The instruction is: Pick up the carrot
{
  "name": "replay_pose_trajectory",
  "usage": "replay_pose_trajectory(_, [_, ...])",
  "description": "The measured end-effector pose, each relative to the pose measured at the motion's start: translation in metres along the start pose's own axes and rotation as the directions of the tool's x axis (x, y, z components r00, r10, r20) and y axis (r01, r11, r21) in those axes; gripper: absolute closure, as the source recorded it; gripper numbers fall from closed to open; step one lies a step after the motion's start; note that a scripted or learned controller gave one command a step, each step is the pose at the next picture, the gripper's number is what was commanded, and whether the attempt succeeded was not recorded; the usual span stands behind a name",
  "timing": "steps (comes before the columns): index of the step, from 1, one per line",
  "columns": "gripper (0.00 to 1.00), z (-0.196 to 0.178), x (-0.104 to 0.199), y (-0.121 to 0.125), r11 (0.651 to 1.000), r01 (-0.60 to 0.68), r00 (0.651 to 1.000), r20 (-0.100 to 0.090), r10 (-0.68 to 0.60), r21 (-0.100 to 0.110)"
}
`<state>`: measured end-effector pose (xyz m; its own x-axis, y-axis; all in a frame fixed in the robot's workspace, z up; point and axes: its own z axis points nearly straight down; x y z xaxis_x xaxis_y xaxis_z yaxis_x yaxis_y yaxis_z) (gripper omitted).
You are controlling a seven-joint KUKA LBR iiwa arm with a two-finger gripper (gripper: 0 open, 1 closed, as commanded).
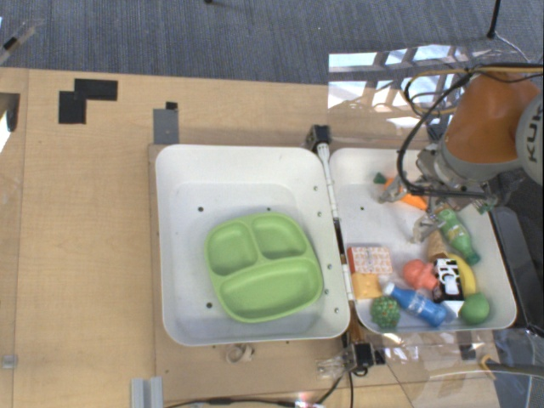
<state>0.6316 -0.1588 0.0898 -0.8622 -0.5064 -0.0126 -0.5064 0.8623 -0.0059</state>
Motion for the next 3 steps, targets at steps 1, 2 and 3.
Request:
replay_pose_trajectory(1, [1.0, -0.015, -0.005, 0.0, 1.0, 0.005, 1.0, 0.012, -0.005, 0.008])
replay_pose_trajectory(2, [0.0, -0.015, -0.005, 0.0, 1.0, 0.005, 1.0, 0.011, -0.005, 0.008])
replay_pose_trajectory(3, [1.0, -0.029, -0.009, -0.001, 1.0, 0.007, 1.0, 0.022, -0.007, 0.015])
